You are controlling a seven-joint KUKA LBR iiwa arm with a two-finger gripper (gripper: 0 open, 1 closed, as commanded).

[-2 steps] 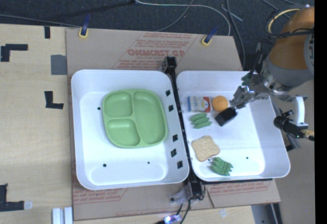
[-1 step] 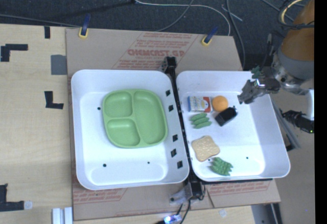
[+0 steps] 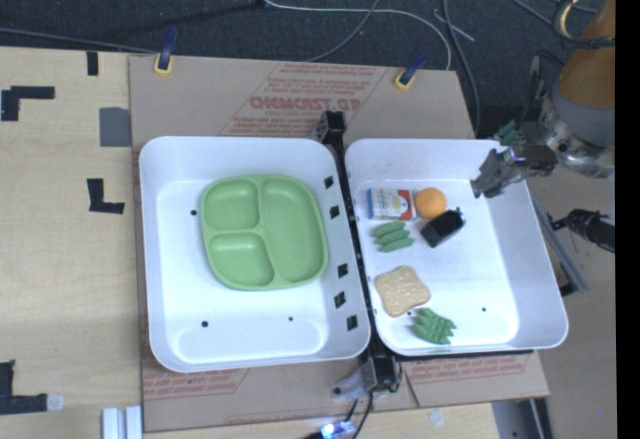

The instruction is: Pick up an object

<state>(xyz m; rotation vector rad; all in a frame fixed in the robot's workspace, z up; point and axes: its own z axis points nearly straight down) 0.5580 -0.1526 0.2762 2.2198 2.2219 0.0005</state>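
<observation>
White right bin, gripper over its right rim, grip state unclear.

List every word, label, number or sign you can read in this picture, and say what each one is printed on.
Red lettering on the brown board under the bins: too blurred to read with certainty.
Print on the small white, blue and red packet in the right bin: too small to read.
No print can be made out on the green plate, the left bin or the other items.
</observation>
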